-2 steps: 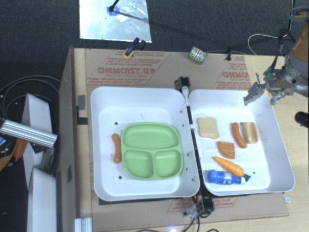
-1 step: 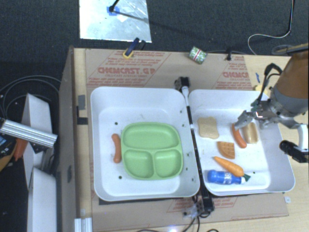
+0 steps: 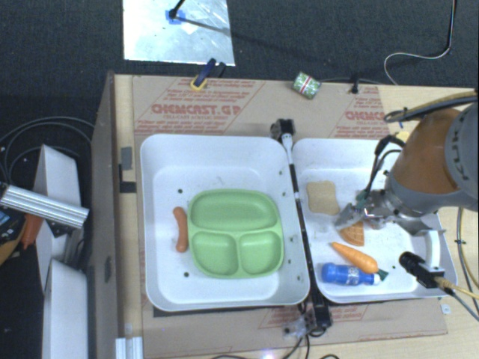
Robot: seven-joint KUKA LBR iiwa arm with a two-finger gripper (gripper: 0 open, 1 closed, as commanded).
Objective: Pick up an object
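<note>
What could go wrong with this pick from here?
The gripper sits low in the right bin, with a pizza slice, a bread slice and a carrot close by. It might nudge a neighbour or close between items. The flat pizza slice could slip out.

We noted: bins (image 3: 161, 170) white; divided tray (image 3: 236, 230) pale green; sausage (image 3: 180, 229) orange-red; carrot (image 3: 355, 257) orange; bottle (image 3: 346, 274) blue; bread slice (image 3: 322, 197) tan; arm band (image 3: 423, 152) orange; bench liner (image 3: 217, 107) brown, red lettering.

Smooth white plastic bins (image 3: 161, 200), matt green plastic tray (image 3: 236, 232), printed brown cardboard (image 3: 194, 103) beneath, shiny metal sheet (image 3: 179, 21)
</note>
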